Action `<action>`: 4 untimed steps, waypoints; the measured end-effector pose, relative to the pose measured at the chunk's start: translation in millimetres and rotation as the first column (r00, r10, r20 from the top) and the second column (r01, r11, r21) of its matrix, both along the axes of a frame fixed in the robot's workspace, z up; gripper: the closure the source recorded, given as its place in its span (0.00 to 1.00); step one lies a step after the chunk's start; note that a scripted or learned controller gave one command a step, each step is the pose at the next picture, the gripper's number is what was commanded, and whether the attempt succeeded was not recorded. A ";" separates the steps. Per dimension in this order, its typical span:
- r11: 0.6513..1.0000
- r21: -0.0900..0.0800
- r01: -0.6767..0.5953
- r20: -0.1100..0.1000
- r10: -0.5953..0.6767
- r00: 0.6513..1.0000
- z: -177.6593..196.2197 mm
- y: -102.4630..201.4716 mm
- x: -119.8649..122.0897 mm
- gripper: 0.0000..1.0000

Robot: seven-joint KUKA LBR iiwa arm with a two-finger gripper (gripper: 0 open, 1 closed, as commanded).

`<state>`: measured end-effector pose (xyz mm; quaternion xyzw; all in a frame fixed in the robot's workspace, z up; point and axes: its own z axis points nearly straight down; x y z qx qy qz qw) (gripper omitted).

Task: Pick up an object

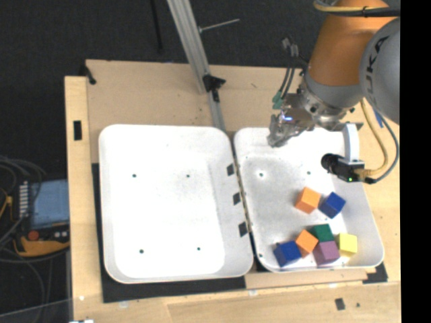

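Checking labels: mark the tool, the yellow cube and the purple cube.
tool [279, 138]: camera view, at its tip over the right bin's far left corner.
yellow cube [348, 243]: camera view, centre of its top face.
purple cube [327, 252]: camera view, centre of its top face.

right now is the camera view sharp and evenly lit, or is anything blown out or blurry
Camera view: both white bins glare close to blown out, while the surroundings past the bench fall nearly black; the coloured blocks read crisply with short, soft shadows; the gripper looks slightly smeared, too soft to judge its state.
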<state>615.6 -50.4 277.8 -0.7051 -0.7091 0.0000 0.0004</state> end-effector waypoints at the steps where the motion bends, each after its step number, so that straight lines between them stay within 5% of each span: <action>1: 1.000 0.001 -0.001 0.000 0.001 1.000 -2.2 49.4 -27.7 1.00; 3: 1.000 0.000 0.002 0.000 -0.002 1.000 -8.7 140.8 -55.4 1.00; 4: 1.000 0.001 0.005 0.000 -0.005 1.000 -8.6 140.4 -55.3 0.00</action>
